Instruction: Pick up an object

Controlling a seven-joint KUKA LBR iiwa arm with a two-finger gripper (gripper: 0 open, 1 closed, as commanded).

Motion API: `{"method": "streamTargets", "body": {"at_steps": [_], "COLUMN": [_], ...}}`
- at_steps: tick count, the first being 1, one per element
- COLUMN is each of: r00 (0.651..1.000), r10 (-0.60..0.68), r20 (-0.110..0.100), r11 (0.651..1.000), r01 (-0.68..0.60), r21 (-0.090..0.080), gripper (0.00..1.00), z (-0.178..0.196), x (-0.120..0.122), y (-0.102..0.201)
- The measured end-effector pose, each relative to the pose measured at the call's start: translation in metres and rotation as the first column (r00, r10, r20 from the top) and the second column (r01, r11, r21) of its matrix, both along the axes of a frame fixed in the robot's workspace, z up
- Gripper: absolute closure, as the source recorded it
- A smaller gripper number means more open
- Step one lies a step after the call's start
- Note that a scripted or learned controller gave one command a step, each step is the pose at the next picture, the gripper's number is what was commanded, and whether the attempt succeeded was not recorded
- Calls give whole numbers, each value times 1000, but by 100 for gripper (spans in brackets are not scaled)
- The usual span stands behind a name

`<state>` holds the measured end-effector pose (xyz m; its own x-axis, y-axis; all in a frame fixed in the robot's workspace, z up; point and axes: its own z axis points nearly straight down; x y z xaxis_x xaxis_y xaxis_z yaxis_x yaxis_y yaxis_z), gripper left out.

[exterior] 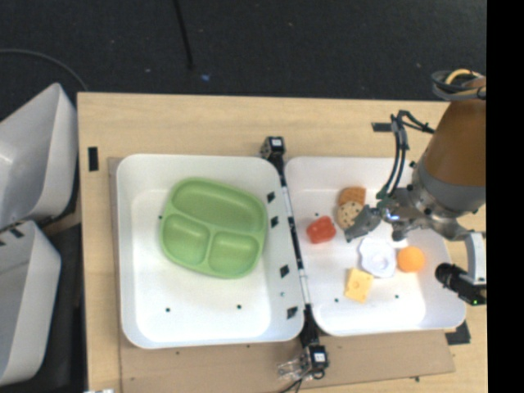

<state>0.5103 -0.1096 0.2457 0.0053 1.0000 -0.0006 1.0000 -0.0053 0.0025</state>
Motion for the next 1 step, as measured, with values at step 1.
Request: {"method": "streamTargets", "body": {"at_steps": [1], "r00": [1000], "r10": [0], "r20": [0], "r11": [1000], "r01": [0], "r21": [0], "gripper": [0], "z": [0], "x": [0], "y": [0]}}
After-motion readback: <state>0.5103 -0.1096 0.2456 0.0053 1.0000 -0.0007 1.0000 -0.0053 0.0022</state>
